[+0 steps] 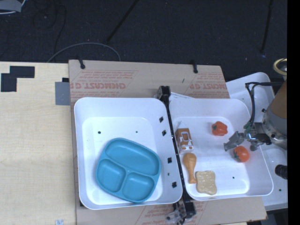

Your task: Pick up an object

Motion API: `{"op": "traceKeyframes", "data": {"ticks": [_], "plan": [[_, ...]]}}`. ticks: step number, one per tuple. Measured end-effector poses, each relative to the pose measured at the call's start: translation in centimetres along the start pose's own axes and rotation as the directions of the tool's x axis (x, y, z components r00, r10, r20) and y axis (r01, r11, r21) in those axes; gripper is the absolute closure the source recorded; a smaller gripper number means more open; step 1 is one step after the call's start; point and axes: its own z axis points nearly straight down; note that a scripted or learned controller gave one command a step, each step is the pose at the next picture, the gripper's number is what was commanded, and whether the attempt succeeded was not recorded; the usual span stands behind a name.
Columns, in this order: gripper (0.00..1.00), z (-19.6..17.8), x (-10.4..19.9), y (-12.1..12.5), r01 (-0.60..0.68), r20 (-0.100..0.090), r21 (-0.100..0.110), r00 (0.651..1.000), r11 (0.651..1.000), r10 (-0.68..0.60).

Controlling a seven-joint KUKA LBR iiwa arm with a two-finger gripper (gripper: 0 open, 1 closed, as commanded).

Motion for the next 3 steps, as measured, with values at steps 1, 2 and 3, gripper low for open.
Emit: {"op": "traceKeyframes", "data": {"ticks": [1, 2, 3], "plan": [[0.00, -0.6, 0.0, 0.3, 0.003, 0.003, -0.013, 1.000, 1.000, -0.003], [0.00, 4.5, 0.6, 1.2, 0.004, 0.000, -0.007, 1.000, 1.000, -0.004], [0.00, 8.6, 1.4, 1.8, 0.010, -0.013, -0.010, 1.000, 1.000, -0.010]]}}
